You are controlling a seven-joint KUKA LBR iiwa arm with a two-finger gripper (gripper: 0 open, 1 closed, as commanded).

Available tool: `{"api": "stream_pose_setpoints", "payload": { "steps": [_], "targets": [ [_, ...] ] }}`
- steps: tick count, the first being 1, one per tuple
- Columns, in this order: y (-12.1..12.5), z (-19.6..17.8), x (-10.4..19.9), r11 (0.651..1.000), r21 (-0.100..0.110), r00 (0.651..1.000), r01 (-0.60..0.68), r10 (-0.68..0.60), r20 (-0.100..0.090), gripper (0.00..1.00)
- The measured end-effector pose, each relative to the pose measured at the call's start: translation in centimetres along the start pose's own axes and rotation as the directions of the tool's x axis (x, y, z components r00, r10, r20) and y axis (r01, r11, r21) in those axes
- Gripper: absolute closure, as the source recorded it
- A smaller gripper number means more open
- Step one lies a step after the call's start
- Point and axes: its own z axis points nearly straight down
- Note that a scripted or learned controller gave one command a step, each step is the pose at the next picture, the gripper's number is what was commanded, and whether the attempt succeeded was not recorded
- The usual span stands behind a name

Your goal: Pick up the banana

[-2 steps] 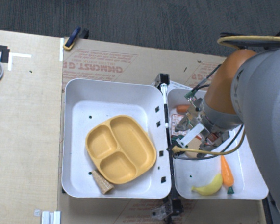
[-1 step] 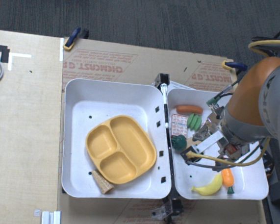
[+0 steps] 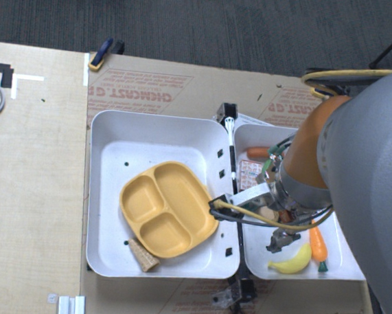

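Gripper (image 3: 279, 242), its opening impossible to judge, hovers at the banana's (image 3: 292, 261) ten o'clock; best grasped across its middle.

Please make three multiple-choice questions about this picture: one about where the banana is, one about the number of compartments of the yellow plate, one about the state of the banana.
1. Where does the banana lie?
A. In the right bin, near its front edge
B. On the yellow plate
C. On the cardboard outside the bins

2. How many compartments has the yellow plate?
A. Two
B. Three
C. Five

3. What is the state of the banana?
A. Lifted high above the bin
B. Lying on the bin floor beside the carrot
C. Cut in pieces on the plate

Answers: 1 A, it rests in the right bin by the front wall. 2 B, ridges divide the plate in three. 3 B, it lies flat next to the carrot.
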Motion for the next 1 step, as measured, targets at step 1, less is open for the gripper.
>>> {"api": "stream_pose_setpoints", "payload": {
  "steps": [1],
  "targets": [
    [1.03, -0.01, 4.96, 0.996, -0.001, 0.996, -0.088, 0.088, -0.001, 0.00]
  ]
}}
